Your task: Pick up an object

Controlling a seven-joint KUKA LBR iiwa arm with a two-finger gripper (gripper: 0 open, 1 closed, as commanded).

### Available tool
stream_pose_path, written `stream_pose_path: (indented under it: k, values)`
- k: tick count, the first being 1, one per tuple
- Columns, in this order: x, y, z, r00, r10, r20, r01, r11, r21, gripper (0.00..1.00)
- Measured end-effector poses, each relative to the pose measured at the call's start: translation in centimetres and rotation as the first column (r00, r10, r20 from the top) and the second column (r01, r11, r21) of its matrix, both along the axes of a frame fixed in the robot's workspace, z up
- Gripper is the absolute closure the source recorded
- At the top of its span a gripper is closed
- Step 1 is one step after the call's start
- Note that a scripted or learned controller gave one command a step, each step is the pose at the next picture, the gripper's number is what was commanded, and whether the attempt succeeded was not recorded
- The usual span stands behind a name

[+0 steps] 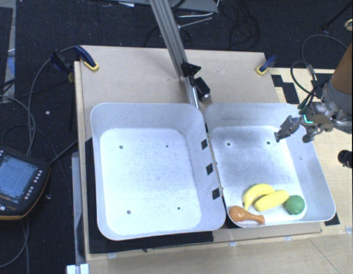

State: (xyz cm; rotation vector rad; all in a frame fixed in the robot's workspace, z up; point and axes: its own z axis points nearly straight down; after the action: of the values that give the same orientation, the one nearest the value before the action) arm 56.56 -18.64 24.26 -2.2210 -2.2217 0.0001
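Two yellow bananas lie in the near corner of the right bin, a green ball touching them and an orange drumstick-shaped toy just beside. Well apart, above the bin's far right side, the gripper hangs released, fingers spread, grasping nothing.

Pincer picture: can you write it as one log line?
pincer: open, over right bin's far right edge, holding nothing | bananas, green ball, orange toy: near corner

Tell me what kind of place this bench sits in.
Most likely a robotics lab or test cell: a robot arm over two white bins, a teach pendant on the dark floor, loose cables, and toy fruit such as a banana to pick.
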Motion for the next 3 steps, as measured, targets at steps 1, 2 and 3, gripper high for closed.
stream_pose_path:
  k: [1,2,3]
  values:
    - [0.0,0.0,0.0,1.0,0.0,0.0,0.0,1.0,0.0,0.0]
    - [0.0,-0.4,-4.3,1.0,0.0,-0.003,0.0,1.0,0.001,0.0]
    - [-0.2,-0.3,-10.6,1.0,0.0,-0.005,0.0,1.0,0.001,0.0]
